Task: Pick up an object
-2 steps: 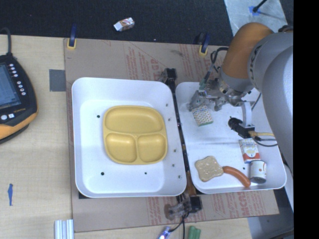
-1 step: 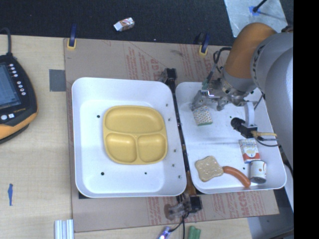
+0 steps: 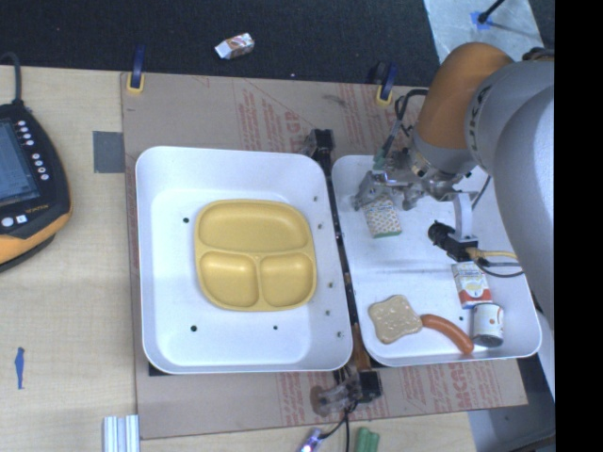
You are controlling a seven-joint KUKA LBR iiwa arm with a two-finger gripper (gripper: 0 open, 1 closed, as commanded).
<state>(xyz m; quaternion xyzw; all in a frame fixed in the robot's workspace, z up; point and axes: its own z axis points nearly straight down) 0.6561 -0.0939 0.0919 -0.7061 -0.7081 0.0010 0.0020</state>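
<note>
Gripper (image 3: 382,196) low at the far left corner of the right bin (image 3: 443,351), apparently clamped on a small green-patterned packet (image 3: 382,219) hanging beneath. Only a thin pinch at the top edge, by the look. Could slip free on lifting, or snag the bin wall close by.

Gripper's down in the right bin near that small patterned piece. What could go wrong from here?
The gripper sits over the patterned piece close to the right bin's left wall, so a grasp may scrape the wall or slip off. The toast piece, sausage and can crowd the near corner, making any later pick there harder.
</note>
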